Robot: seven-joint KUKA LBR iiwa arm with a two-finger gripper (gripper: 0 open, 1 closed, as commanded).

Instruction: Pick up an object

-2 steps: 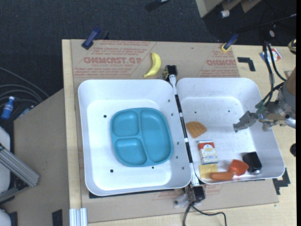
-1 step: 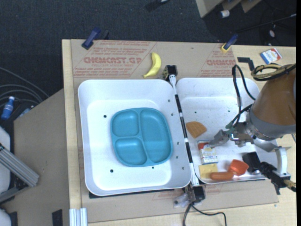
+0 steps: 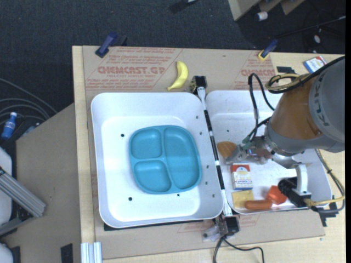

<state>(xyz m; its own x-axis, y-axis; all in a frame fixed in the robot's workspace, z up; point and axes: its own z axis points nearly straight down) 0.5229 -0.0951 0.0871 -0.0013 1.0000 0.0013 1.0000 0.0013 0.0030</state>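
Observation:
In the right bin, my gripper hangs low over the left half, reaching in from the right. Just left of it lies a brown rounded piece, very close to the gripper tip. Nearer the front lie a small red-and-white carton, a yellow block, a red sausage and an orange piece. Nothing is visibly held by the gripper.
The left bin holds a blue divided plate. A yellow banana lies on the bench behind the bins. Blue clamps sit at the bench's back edge. The arm's grey body covers the right bin's right side.

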